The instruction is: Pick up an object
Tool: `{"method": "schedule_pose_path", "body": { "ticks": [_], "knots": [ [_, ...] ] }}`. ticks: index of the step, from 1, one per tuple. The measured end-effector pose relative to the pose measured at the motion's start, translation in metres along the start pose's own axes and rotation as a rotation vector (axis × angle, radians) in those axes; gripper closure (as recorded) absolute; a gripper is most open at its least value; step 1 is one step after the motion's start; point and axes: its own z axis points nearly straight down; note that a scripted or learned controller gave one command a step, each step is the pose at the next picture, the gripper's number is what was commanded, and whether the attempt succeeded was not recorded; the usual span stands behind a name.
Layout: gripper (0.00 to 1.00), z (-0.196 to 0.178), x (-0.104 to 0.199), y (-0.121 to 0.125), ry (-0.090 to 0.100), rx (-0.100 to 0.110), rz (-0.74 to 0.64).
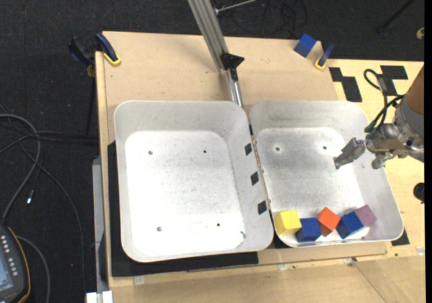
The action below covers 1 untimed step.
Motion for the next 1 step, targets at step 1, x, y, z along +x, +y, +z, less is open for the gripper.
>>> {"method": "schedule_pose_path", "body": {
  "ticks": [1],
  "knots": [
    [0.00, 0.1199, 0.0524, -0.0089, 0.004, 0.009, -0.004]
  ]
}}
